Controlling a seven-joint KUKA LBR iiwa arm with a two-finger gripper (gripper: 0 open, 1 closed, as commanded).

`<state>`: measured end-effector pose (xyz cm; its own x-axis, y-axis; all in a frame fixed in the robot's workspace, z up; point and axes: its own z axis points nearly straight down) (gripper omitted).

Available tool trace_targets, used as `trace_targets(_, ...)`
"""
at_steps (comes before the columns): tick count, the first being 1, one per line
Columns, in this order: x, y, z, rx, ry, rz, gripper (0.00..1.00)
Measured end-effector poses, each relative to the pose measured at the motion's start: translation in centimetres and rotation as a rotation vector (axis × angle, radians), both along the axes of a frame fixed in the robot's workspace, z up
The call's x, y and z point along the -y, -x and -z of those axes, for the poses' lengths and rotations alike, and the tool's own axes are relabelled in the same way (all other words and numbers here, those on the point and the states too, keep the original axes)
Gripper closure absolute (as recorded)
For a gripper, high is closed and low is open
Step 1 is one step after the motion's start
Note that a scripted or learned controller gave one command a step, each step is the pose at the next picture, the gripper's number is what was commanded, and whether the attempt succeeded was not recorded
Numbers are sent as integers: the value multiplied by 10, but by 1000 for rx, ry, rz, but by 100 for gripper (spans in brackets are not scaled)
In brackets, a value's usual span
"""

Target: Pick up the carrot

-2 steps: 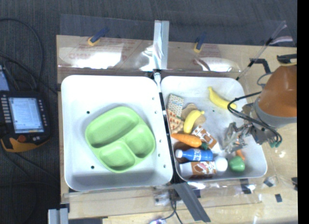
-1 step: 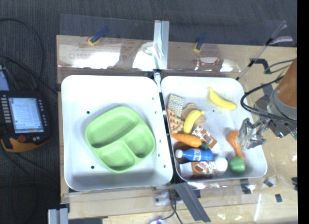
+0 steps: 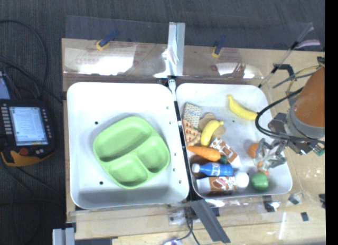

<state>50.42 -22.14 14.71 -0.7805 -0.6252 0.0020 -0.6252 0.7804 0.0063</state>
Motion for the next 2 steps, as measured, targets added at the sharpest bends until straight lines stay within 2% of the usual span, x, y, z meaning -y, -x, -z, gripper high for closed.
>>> trace_targets(1, -1, -11, -7, 3, 0, -99, 100)
trace_targets(2, 1, 4, -51, 6, 0, -165, 100)
